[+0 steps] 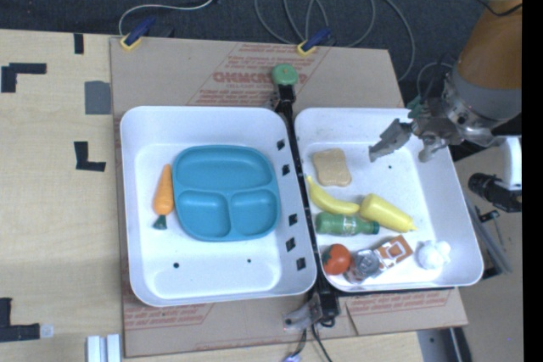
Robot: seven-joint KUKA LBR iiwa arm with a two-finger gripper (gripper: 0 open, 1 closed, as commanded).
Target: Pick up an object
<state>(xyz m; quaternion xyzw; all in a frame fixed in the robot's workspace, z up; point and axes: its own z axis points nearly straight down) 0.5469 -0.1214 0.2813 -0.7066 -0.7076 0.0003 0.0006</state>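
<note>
Status entry, pick-up task: not yet accomplished, as far as you can judge from the scene.

Gripper (409,140): you find it hanging over the upper right part of the right bin (462,208), above bare white floor. Its two fingers (383,145) stand spread apart, and nothing sits between them.

Right bin contents, all lying on the bin floor, none lifted:
- tan bread slice (331,168), nearest candidate, just left of and below the gripper
- banana (331,199), below the bread
- yellow corn-like piece (388,214), beside the banana
- green bottle (344,225), on its side
- red tomato (337,258)
- small orange-and-white packet (392,251) with a dark metallic item (366,265) touching it
- white crumpled item (431,255), lower right corner

Left bin (136,208) contents: blue divided plate (226,192); carrot (162,192) lying just beside the plate's left edge.

Remaining for you: choosing a target, descent, closing on an object, and the lift. By this reckoning the whole grasp is still ahead.
</note>
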